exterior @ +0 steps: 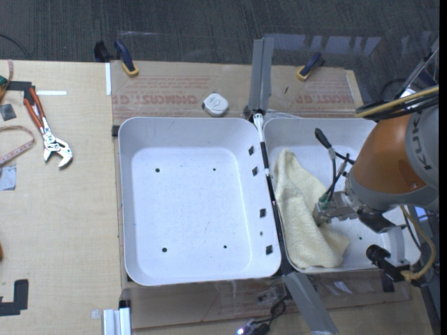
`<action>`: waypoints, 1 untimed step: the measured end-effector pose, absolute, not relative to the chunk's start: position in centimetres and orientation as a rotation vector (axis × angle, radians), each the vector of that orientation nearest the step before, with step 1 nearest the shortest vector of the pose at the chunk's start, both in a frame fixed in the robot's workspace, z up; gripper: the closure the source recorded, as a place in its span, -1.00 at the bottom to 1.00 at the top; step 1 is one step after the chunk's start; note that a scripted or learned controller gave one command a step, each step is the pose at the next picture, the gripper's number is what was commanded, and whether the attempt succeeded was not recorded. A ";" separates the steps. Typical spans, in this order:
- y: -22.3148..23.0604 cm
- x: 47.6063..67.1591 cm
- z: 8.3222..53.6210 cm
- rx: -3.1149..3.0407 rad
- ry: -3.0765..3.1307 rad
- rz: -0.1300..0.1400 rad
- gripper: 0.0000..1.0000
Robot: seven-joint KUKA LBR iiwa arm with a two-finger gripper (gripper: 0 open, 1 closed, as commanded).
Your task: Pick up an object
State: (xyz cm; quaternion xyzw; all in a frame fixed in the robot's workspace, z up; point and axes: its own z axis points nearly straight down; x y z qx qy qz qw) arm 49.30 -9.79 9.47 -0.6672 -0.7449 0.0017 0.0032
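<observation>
Cream: one towel [304, 218], two bins [140, 257], one gripper [323, 211].

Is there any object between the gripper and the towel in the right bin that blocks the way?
Nothing visible does. The gripper is right at the cream towel in the right bin, over the towel's right edge, with no object between them.

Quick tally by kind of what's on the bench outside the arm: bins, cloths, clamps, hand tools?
White bins: 2, left and right
Cream cloth: 1, lying in the right bin
Spring clamps, orange tips: 2, and
Pliers wrench, red handles: 1
Total: 6
</observation>
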 end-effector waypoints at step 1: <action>-9.8 49.3 9.5 -2.091 -2.336 0.006 -1.00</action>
